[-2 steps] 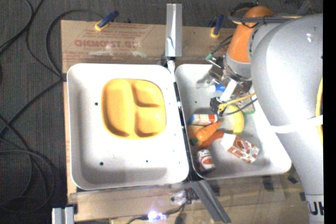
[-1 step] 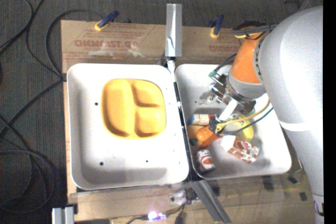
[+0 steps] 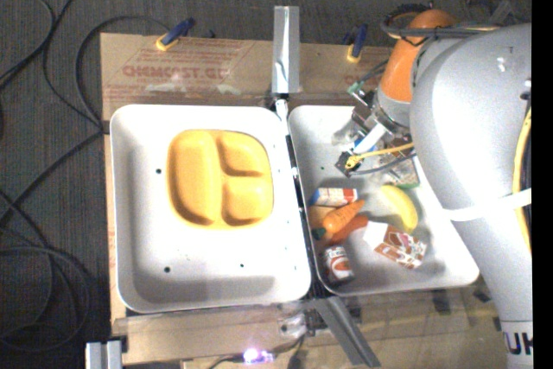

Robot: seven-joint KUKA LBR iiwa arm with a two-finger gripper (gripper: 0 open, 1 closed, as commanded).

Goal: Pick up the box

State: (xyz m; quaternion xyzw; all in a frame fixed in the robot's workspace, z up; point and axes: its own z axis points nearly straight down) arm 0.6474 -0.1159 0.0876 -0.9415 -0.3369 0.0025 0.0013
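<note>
Small white-and-red printed cardboard box [image 3: 400,246]: lying flat, tilted, near front right of right-hand shallow white bin [image 3: 449,276], just beside yellow plastic banana [image 3: 401,206]. Probably light, stiff, crushable; best taken across narrow sides. Two-finger gripper [image 3: 367,138]: over bin's rear; opening and contents cannot tell.
</note>
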